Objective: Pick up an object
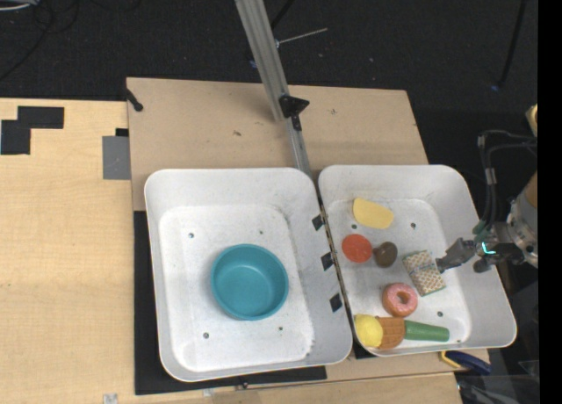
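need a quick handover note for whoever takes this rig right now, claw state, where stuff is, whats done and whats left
Claw: at the right bin's right rim, low over its edge, nothing seen between its fingers; open or shut cannot be told.
Right bin holds: yellow piece near the top, red ball with a brown ball beside it, patterned square block nearest the claw, pink donut, and a yellow, orange and green toy along the bottom rim.
Left bin: teal bowl.
Done: nothing lifted.
Left: grasp one object and raise it; the patterned block looks like the closest candidate.
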You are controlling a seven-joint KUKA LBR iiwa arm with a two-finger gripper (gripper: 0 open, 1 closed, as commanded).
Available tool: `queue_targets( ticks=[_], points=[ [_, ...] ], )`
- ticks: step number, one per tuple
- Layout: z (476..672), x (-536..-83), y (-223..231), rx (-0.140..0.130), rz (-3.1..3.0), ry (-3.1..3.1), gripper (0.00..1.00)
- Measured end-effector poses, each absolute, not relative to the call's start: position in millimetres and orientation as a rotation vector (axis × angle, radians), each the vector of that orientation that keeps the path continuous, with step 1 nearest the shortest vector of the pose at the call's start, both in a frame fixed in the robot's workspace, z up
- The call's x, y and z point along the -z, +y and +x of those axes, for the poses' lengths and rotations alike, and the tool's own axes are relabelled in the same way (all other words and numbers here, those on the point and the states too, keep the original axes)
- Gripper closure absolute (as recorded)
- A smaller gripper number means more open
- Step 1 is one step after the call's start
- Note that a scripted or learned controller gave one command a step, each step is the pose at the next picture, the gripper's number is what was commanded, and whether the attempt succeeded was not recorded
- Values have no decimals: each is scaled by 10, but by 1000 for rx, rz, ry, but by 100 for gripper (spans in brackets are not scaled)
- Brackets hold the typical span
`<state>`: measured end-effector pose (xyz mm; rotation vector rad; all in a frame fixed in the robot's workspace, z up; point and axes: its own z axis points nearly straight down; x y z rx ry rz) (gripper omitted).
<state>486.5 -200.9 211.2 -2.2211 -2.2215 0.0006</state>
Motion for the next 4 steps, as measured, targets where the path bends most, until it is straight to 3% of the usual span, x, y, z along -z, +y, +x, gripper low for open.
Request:
queue_targets(
  ticks=[1, 3, 4],
  points=[
    [4865, -2111, -2009, -1, -2221, -2221, 0],
    [4903, -1009, -1995, 7, -2224, -2227, 0],
    [4921, -1142, -2007, 12, -2230, -2230, 100]
  ],
)
